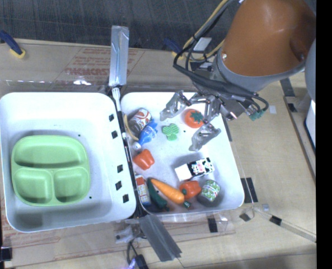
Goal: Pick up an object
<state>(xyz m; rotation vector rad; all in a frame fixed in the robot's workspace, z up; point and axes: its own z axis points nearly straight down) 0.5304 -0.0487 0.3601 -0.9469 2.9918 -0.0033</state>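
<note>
The gripper (189, 118) hangs in the right bin (237, 172) toward its 12 o'clock edge, fingers (174, 106) spread wide, holding nothing. A tomato (194, 117) lies between them, untouched as far as the view tells. At 9 o'clock of it sits a green piece (171, 131); further round, a blue bottle (146, 134) and an orange pepper (144, 159). At 6 o'clock lie a cow-print box (195, 168), a carrot (167, 191) and a green ball (210, 191). The left bin (9, 108) holds one green tray (50, 170) with three compartments. Both bins rest on a wooden bench (277, 167).
</note>
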